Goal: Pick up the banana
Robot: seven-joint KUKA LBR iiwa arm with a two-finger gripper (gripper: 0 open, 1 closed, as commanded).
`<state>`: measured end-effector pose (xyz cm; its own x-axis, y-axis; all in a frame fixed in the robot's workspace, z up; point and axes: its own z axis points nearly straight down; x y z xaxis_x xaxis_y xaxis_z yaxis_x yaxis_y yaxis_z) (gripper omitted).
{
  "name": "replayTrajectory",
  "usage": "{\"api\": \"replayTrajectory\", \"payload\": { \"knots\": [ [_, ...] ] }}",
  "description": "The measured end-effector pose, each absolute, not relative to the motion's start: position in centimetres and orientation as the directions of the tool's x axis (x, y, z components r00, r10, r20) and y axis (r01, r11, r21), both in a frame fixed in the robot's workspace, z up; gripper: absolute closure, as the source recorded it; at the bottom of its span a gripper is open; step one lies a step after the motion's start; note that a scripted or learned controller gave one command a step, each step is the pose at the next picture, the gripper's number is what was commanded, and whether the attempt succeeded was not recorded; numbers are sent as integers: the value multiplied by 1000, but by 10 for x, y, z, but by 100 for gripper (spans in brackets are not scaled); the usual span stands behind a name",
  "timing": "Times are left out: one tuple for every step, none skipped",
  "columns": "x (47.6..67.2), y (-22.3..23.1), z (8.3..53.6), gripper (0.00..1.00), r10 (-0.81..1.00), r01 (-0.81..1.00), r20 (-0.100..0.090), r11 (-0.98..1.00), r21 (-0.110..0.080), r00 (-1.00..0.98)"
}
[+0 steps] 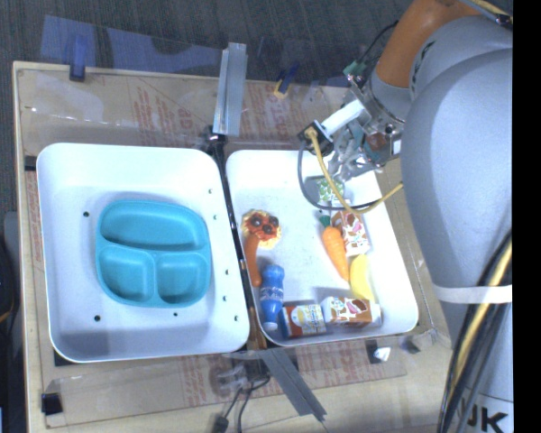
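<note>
The grey arm (455, 152) comes in from the right and takes up much of that side, its big rounded body standing over the right edge of the right bin (243, 174). The orange band (406, 34) sits near the top, and below it the wrist bends down and to the left, so the gripper (341, 162) hangs over the upper right part of this bin with cables looping around it. Nothing is seen between its fingers, but if they are spread or closed I cannot tell — the view there is too cluttered. The banana (360, 278) lies low in the right bin, close to the right wall, just beside an orange carrot (334, 251) and touching a small carton (353, 233) above it. Along the bottom wall lies a brown drink carton (332, 315), next to it a blue bottle (270, 298), and above that an orange toy (259, 230). In the left bin (63, 174) rests a blue divided tray (153, 251) — well apart from the gripper.
</note>
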<state>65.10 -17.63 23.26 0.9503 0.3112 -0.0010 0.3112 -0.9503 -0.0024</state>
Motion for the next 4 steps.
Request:
{"api": "replayTrajectory", "payload": {
  "knots": [
    [651,-176,232,0,311,311,-2,-950,-3,950],
    [645,-208,101,0,322,322,-2,-947,-3,947],
    [644,-207,109,100,328,328,-5,-945,-7,945],
    [646,-209,91,100,240,240,-5,-971,-6,971]
  ]
}}
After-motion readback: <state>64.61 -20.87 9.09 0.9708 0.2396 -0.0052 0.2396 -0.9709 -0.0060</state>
